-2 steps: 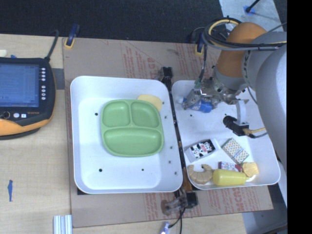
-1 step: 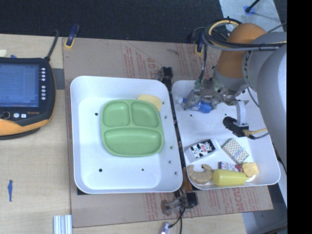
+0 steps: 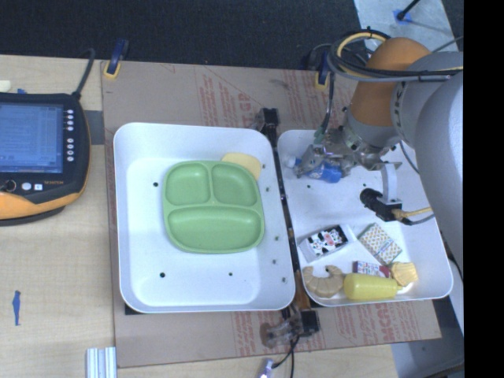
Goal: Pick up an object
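Gripper (image 3: 321,164) low over right bin's (image 3: 429,239) far end, beside blue object (image 3: 331,174) (grip state: cannot tell).

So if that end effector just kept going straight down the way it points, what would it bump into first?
Probably the small blue object lying right under the end effector, then the right white bin's floor; depth is hard to judge here.

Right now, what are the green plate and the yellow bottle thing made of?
The green plate looks like plastic: one even pale green, smooth, with soft rounded dividers moulded into three sections and a dull sheen. The yellow bottle thing in the right bin also looks like plastic, smooth and slightly glossy with rounded ends, though it is too small to be sure.
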Controlling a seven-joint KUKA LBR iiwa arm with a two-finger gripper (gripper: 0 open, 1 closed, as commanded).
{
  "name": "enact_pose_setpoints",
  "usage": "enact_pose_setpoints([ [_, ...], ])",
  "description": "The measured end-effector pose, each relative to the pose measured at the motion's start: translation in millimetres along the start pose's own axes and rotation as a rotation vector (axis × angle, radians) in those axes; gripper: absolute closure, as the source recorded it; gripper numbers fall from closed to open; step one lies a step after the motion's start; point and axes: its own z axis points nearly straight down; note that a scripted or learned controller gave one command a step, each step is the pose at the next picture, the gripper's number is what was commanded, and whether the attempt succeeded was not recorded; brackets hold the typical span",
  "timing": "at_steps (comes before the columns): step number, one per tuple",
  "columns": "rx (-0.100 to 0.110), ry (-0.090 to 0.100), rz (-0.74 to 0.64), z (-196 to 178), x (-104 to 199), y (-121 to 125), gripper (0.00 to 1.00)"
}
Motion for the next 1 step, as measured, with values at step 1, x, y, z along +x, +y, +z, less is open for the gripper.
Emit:
enact_pose_setpoints([
  [1, -0.003, 0.0, 0.001, -0.2, -6.7, 4.1, 0.0],
])
